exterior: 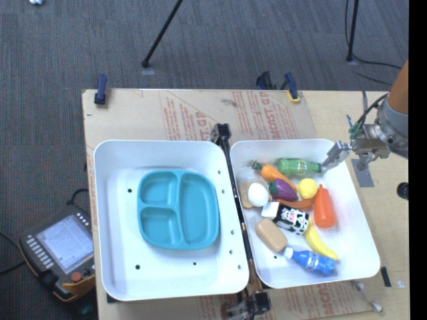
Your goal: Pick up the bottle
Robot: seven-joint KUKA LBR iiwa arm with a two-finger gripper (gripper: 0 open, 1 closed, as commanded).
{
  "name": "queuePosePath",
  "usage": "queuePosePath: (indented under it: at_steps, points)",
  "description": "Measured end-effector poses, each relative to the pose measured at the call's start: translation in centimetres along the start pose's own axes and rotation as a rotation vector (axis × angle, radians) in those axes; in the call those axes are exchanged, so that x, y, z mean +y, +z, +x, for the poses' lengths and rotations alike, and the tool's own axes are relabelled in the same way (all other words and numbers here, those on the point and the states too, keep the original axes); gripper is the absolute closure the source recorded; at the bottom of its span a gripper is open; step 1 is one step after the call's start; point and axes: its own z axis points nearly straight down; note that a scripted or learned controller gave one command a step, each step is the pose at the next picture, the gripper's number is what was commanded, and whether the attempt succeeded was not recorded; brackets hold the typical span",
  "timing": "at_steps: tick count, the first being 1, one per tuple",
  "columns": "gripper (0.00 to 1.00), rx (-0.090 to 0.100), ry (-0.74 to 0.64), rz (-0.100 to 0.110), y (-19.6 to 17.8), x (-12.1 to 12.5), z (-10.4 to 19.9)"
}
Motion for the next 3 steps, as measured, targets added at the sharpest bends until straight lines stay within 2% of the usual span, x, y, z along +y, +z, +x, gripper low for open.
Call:
queuePosePath:
  at_steps: [1,2,3]
  points:
    - [1.0,0.001,-0.002,0.001,-1.0,0.0,0.0]
    - [1.0,-0.002,0.118,-0.005,-13.7,-3.6,-0.8]
    - [1.0,-0.001,0.276,-0.004,-17.5,-9.5,-0.6]
